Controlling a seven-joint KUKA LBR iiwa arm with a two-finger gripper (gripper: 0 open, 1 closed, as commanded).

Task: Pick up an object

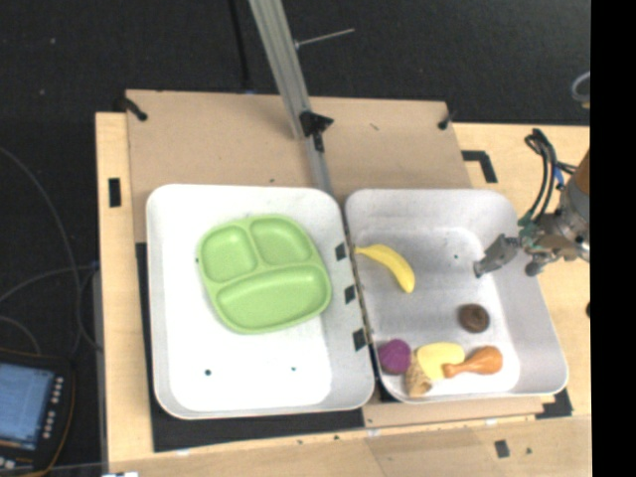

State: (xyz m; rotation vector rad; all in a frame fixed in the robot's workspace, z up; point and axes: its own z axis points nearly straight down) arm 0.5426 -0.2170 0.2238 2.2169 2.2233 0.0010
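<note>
My gripper (517,251) hangs over the right bin's (437,212) right side, near the rim; one grey finger (494,257) points left and down, and I cannot tell how it is set. I hold nothing that I can see. In this bin a banana (389,265) lies near the left wall, a brown ball (474,317) lies below my gripper, and a purple ball (395,355), a yellow piece (437,356) and a drumstick (474,364) crowd the front edge. A green plate (264,273) sits in the left bin (248,386).
</note>
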